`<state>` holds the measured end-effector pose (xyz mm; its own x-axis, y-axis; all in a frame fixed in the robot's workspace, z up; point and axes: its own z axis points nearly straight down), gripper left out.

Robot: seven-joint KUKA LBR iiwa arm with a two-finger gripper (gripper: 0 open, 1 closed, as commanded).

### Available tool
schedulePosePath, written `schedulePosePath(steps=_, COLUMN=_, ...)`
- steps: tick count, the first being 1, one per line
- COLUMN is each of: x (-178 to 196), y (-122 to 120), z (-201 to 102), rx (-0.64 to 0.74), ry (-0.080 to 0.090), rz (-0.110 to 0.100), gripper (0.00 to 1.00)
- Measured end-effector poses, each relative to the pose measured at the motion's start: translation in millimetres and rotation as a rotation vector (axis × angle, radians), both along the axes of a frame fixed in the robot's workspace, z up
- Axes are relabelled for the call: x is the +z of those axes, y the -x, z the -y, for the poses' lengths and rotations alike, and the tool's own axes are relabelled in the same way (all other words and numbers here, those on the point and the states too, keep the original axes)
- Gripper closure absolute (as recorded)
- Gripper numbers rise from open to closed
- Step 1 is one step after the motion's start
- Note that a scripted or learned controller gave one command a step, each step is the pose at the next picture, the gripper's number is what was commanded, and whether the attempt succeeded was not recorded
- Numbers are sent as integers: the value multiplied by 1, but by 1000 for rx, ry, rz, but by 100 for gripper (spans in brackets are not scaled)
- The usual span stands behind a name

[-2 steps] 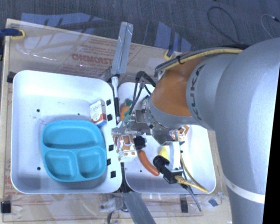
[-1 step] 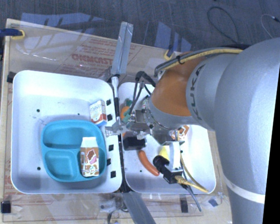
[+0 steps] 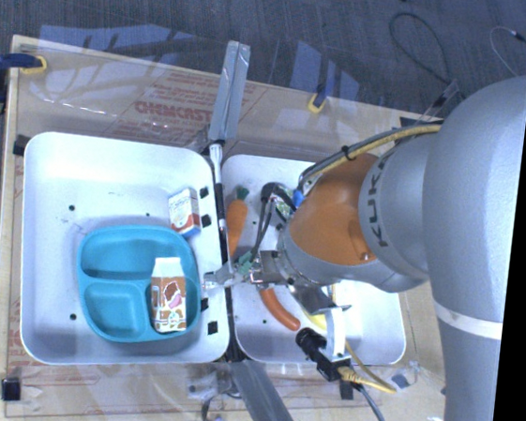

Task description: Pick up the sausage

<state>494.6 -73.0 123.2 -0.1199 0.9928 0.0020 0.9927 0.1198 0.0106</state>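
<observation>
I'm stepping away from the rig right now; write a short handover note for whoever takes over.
Gripper: low in the right bin, by the wall next to the left bin; finger state can't be read.
Sausage: lying on the right bin's floor, just beside the gripper, partly under the arm.
Done: arm brought down near the sausage.
Left: grasp it and lift; no hold is visible yet.

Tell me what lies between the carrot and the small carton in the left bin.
The camera view shows the bins' adjoining rims between the carrot and the small carton.
</observation>
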Motion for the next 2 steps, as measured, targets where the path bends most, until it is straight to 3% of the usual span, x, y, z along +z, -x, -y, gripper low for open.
schedulePosePath(steps=1, x=-4, y=-3, z=18, rx=145, ry=-19, rz=20, gripper=0)
schedulePosePath(steps=2, x=-5, y=-4, z=22, rx=166, ry=-28, rz=24, gripper=0)
